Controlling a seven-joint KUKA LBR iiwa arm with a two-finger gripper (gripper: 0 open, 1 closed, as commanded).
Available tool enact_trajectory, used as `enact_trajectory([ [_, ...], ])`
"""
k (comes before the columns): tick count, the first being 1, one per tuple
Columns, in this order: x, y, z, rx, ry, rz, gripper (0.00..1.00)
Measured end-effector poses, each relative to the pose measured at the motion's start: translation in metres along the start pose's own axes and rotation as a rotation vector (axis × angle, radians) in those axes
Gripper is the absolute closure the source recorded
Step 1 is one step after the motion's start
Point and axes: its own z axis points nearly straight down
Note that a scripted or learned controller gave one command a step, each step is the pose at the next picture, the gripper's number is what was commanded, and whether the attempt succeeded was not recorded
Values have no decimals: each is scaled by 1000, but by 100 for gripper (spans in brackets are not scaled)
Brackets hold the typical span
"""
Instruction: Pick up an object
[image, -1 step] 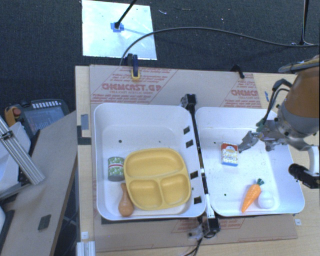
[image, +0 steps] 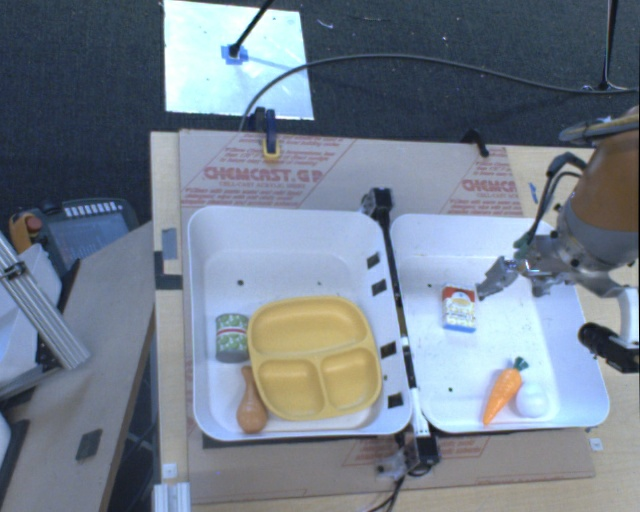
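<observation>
Carton (image: 459, 308) just left of tilted arm (image: 590, 230).

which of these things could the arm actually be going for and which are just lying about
In play, right bin:
- small box, nearest the gripper
- toy carrot
- white egg-shaped object beside the carrot

Lying about, left bin and beyond:
- yellow divided tray
- small can
- wooden pear-shaped piece
- yellow clamp on the cardboard
- handheld controller on the side table
</observation>
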Motion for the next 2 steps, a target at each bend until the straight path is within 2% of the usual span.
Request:
enact_trajectory([
  [1, 0, 8, 45, 3, 0, 2, 0],
  [2, 2, -2, 102, 5, 1, 2, 0],
])
